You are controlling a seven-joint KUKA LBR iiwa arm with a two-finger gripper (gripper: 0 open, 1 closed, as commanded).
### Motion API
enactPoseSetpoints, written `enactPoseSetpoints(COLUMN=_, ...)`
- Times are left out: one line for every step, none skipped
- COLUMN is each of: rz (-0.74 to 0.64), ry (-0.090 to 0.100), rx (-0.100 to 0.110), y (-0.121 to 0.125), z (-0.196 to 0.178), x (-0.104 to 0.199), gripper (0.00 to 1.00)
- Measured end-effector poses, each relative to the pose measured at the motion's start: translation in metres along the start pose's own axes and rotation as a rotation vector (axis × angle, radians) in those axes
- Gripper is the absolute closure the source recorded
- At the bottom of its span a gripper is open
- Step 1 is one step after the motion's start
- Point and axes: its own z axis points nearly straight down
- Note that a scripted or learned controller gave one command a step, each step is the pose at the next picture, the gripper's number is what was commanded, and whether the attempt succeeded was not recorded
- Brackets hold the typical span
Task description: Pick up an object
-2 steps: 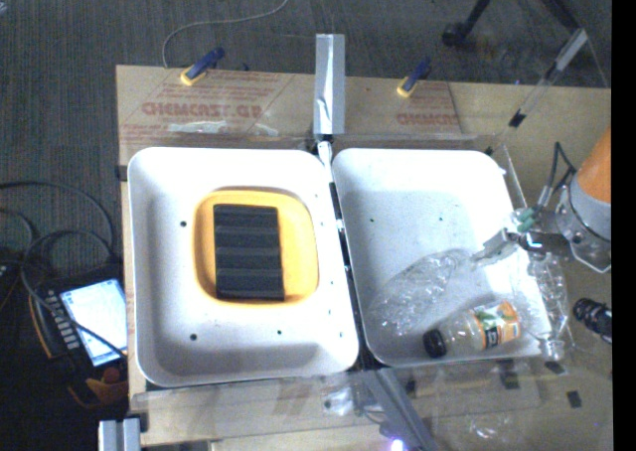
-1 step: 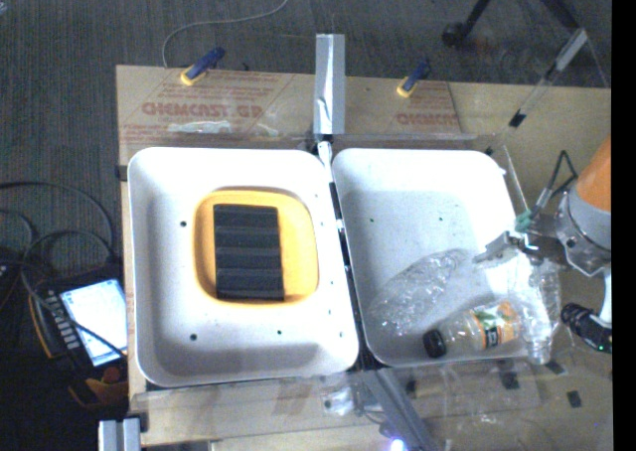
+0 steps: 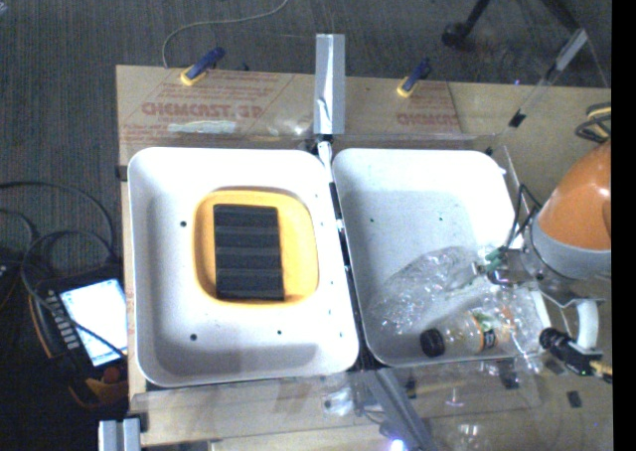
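Note:
In the left bin (image 3: pixel 159 240) lies a yellow pad with a black ribbed top (image 3: pixel 253 248), flat near the middle. The right bin (image 3: pixel 417 181) holds a crumpled clear plastic bottle (image 3: pixel 427 285) and, along its near wall, a clear bottle with a black cap (image 3: pixel 467 335) lying on its side. My arm, with its orange band (image 3: pixel 586 203), reaches in from the right over the bin's right wall. My gripper (image 3: pixel 497 268) sits low at the right end of the crumpled bottle, just above the capped bottle.
A metal post (image 3: pixel 329 81) stands behind the seam between the two bins. Two blue-and-yellow clamps (image 3: pixel 202 65) hold the board at the back. A tablet (image 3: pixel 94 315) and cables lie on the floor to the left.

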Motion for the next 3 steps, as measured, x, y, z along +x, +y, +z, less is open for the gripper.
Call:
enactPoseSetpoints(rz=-0.057, ry=-0.012, rx=-0.014, y=0.045, z=0.014, x=0.058, gripper=0.00)
enactPoseSetpoints(rz=-0.042, ry=0.001, rx=-0.007, y=0.092, z=0.014, x=0.008, gripper=0.00)
enactPoseSetpoints(rz=-0.014, ry=0.002, rx=-0.023, y=0.019, z=0.010, x=0.000, gripper=0.00)
